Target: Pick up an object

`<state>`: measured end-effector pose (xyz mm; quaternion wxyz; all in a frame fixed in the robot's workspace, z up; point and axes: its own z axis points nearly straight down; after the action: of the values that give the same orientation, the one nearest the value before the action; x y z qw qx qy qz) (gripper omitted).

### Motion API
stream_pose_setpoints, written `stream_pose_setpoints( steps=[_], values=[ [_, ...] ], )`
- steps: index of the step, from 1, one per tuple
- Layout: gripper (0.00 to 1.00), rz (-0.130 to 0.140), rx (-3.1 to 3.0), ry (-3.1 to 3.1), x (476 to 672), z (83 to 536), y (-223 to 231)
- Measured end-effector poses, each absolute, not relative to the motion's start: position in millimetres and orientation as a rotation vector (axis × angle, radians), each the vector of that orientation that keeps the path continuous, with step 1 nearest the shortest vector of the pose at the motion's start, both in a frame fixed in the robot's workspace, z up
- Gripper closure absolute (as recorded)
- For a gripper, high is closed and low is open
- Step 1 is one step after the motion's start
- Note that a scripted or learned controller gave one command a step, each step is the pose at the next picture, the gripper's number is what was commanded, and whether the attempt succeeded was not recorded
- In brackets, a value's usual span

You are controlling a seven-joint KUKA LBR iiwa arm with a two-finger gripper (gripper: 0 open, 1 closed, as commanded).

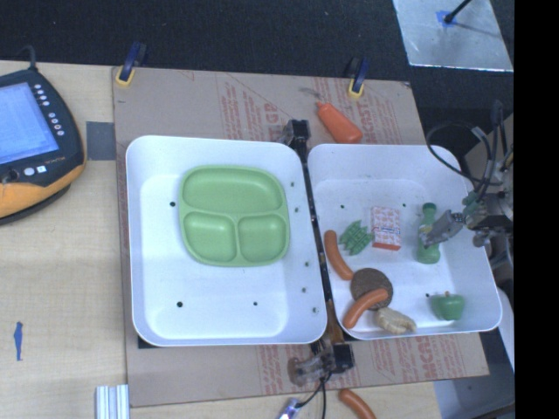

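A: The gripper sits at about three o'clock in the right bin, reaching in from the right edge, right against the green bottle. Is it holding it?

B: I cannot tell. One dark finger lies close beside the bottle's neck, but nothing shows the bottle clearly pinched between two fingers, and whether the hand is spread or closed is too small to read

A: So what makes this step go well?

B: My judgement: straddle the bottle's narrow upper part squarely, one finger each side, before closing. It stands upright, so a push from one finger alone would likely tip it toward nine o'clock, where the small red and white box lies just beside it. Then lift straight up, clear of the bin wall

A: Describe the bottle

B: Small, green, slim neck over a wider base, standing near the bin's three o'clock side. It looks like smooth toy plastic, probably light and slippery

A: And its neighbours?

B: A green pepper at five o'clock, apart from the bottle. Two sausages, a brown patty and a pale piece crowd toward six and seven o'clock, well apart from it. The left bin holds a green divided plate
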<state>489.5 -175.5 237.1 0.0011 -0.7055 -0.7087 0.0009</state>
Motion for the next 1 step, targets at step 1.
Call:
stream_pose_setpoints(
  steps=[1],
  values=[
    [0.00, 0.004, -2.212, -2.227, 476.2, 157.4, -91.0]
  ],
)
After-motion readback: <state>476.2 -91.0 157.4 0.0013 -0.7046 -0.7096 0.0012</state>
